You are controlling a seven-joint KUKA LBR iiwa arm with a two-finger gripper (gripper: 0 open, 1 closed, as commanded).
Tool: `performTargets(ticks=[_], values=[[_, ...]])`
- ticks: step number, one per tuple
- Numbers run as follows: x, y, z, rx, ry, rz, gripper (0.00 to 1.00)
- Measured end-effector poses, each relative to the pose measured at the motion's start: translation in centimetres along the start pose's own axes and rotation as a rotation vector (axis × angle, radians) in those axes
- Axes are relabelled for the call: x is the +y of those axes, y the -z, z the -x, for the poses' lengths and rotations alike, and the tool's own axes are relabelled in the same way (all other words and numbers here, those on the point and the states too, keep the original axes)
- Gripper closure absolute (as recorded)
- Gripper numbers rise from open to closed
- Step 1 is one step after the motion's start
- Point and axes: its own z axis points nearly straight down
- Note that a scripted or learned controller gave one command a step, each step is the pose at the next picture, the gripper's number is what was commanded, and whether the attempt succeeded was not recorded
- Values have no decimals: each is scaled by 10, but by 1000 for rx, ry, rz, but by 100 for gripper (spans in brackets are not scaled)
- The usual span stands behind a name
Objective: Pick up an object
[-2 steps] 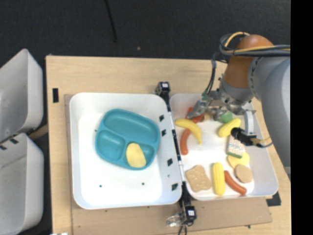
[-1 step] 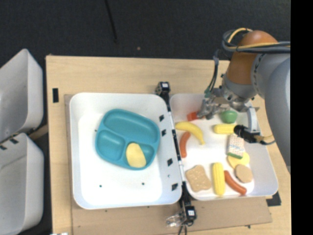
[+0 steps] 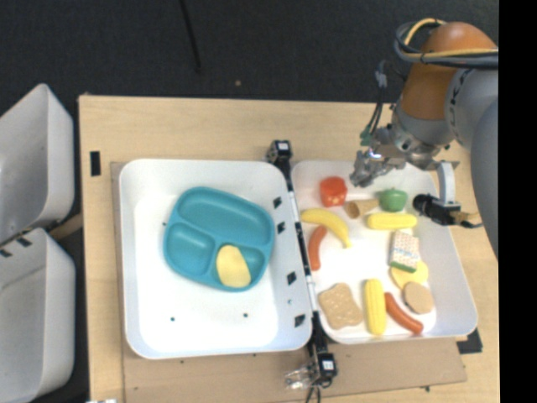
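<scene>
My gripper (image 3: 367, 171) hangs over the far edge of the right bin (image 3: 461, 309), just right of a red tomato (image 3: 333, 191) and above a small tan piece (image 3: 359, 207). Nothing shows between its fingers. The right bin holds toy food: a green pepper (image 3: 392, 198), a yellow banana (image 3: 327, 223), a yellow corn cob (image 3: 391, 221), a red-orange sausage (image 3: 316, 247), a sandwich wedge (image 3: 404, 250), a bread slice (image 3: 340, 305), another corn cob (image 3: 374, 306) and a hot dog (image 3: 404, 313).
The left bin (image 3: 143, 309) holds a teal divided plate (image 3: 201, 225) with a yellow lemon-like piece (image 3: 233, 267) on it. A black clamp (image 3: 279, 151) sits at the far end of the ridge between the bins. The wooden bench (image 3: 101, 133) surrounds both bins.
</scene>
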Motion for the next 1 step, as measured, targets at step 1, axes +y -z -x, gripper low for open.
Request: performTargets(ticks=[1], values=[[-7,46,1,0,-2,-1,100]])
